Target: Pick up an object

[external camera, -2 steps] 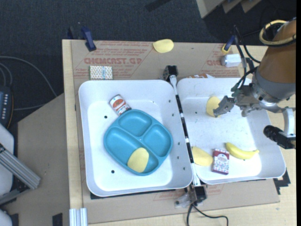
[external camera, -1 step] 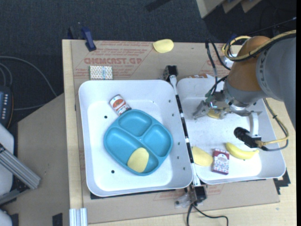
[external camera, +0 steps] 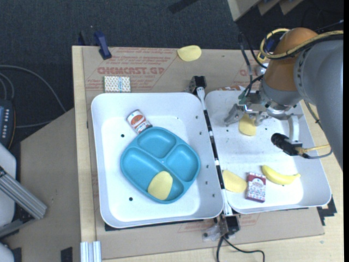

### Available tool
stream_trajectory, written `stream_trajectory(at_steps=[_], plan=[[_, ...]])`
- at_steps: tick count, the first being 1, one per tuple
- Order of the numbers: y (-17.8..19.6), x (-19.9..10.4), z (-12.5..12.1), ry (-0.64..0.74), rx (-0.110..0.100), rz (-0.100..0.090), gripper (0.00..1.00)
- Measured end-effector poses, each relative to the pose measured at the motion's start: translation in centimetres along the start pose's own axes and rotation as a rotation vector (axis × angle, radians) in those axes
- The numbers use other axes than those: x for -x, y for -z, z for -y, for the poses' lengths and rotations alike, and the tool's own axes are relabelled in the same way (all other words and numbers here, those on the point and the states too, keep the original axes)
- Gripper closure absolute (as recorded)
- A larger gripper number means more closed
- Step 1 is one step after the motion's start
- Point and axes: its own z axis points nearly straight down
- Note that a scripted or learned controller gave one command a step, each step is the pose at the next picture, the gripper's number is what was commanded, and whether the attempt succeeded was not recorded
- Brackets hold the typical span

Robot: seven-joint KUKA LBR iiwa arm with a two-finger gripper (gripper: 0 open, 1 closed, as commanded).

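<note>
Left bin (external camera: 112, 201): blue divided plate (external camera: 163, 149) mid-bin with a yellow lump (external camera: 160, 185) in its near compartment, and a small can (external camera: 138, 121) toward the far-left corner. None of this is in play. In the right bin (external camera: 308, 196), near the far edge, the gripper (external camera: 248, 118) is down low with its jaws spread apart and nothing clamped between them. The likely target is a small yellow fruit (external camera: 247, 128) lying on the bin floor just on the near side of the tips, roughly centred between the two jaws, touching or almost touching. Whether the jaws straddle it or sit just behind it can't be told from this slant. Step in hand looks like the close-in before the grasp. To do it well, the jaws should centre over the fruit's widest part and go down fully before closing, since a round thing squirts out of a high pinch, then lift straight up. Along the near edge are a yellow wedge (external camera: 234, 182), a red box (external camera: 256, 187) and a banana (external camera: 280, 175), well apart from the jaws, so there is no clutter risk.
</note>
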Motion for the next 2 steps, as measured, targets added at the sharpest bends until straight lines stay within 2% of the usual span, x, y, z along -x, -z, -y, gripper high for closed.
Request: stream_trajectory(at_steps=[1,2], plan=[[1.04,-0.03,-0.07,0.001,0.003,0.001,1.00],[1.03,-0.02,-0.06,0.001,0.003,0.001,0.00]])
